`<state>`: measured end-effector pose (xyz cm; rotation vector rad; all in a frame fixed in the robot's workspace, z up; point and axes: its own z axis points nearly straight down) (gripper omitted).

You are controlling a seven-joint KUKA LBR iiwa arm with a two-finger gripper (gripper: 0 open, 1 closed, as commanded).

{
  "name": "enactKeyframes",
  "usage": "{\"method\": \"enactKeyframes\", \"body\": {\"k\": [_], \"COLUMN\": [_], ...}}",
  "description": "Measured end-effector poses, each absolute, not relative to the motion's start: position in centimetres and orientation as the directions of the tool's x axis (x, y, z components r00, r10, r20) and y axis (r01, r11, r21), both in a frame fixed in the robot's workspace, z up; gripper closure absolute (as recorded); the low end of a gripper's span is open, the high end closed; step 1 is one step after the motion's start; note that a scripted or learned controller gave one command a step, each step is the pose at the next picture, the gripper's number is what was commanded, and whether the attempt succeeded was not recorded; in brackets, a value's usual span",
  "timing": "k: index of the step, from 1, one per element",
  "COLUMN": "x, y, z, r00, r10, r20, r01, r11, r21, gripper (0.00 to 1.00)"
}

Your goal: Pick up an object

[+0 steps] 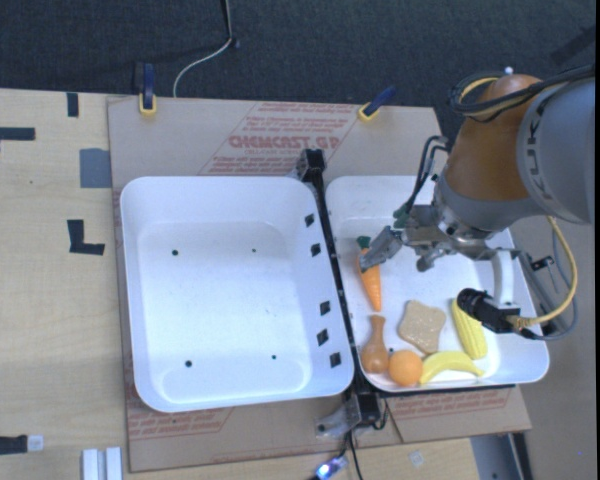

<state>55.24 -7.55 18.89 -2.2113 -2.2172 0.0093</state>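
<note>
The arm [510, 158] reaches in over the right bin [365, 196], and its gripper [405, 243] hangs low near that bin's left wall. One finger [380, 249] points down and to the left, right at the top end of the carrot [371, 281]. I cannot tell if the fingers are open or closed, and I cannot see the carrot between them, so I would not say it is held. The carrot lies along the left wall of the right bin, with its thin tip toward the front of the bench. All the other toys sit at the front of this bin: a small tan gourd [376, 345] and an orange [405, 368] near the front left corner, a slice of bread [422, 325] in the middle, a banana [450, 367] along the front edge, and a corn cob [469, 329] toward the right side. The left bin [220, 288] has no toys in it. I think the step in hand is the reach for the carrot, with the lift not yet done. The next move calls for the fingers to sit on both sides of the carrot, squeeze it, and go straight up. The wall is very near, so there is little room on that side.
</note>
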Motion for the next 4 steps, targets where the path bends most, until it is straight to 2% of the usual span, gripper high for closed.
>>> {"method": "enactKeyframes", "body": {"k": [1,2,3,4], "x": [55.0,62.6,66.9,61.2], "y": [0.8,-4.2,2.3,-1.2], "z": [18.3,35.5,26.8,42.8], "r00": [-0.009,0.0,-0.007,0.001], "r10": [1.0,1.0,1.0,1.0], "r20": [0.003,-0.004,0.0,-0.001], "r01": [1.0,1.0,1.0,1.0], "r11": [0.009,0.0,0.007,-0.001], "r21": [-0.004,0.021,-0.006,0.018], "gripper": [0.0,0.0,0.0,0.0]}}
